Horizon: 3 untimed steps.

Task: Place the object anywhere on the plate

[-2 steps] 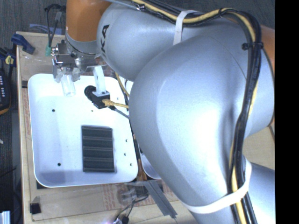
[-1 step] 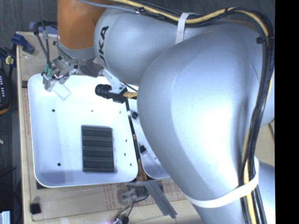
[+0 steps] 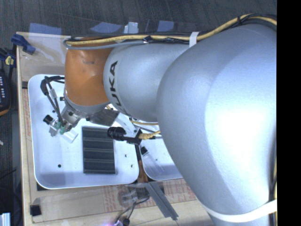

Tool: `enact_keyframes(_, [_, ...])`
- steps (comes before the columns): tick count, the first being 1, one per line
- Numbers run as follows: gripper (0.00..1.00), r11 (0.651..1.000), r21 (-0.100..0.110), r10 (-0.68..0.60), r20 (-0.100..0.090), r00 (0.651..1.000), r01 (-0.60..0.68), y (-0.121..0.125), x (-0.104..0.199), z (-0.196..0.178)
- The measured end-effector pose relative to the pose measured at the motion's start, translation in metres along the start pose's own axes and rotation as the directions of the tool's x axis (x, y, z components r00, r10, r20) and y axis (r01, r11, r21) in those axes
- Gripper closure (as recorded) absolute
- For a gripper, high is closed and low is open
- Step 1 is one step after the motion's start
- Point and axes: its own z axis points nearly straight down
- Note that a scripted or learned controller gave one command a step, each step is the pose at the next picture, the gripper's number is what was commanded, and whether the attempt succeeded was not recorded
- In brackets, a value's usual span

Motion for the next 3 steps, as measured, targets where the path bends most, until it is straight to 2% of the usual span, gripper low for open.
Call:
enact_keyframes(1, [1.0, 0.99, 0.0, 0.141, -0.002, 0.99, -0.141, -0.071, 0.018, 0.087])
enact_keyframes(2, [1.0, 0.896, -0.002, 0.444, 0.0, 0.896, -0.444, -0.019, 0.041, 0.086])
enact_keyframes(3, [1.0, 0.483, 0.002, 0.876, -0.002, 0.483, -0.876, -0.022, 0.012, 0.025])
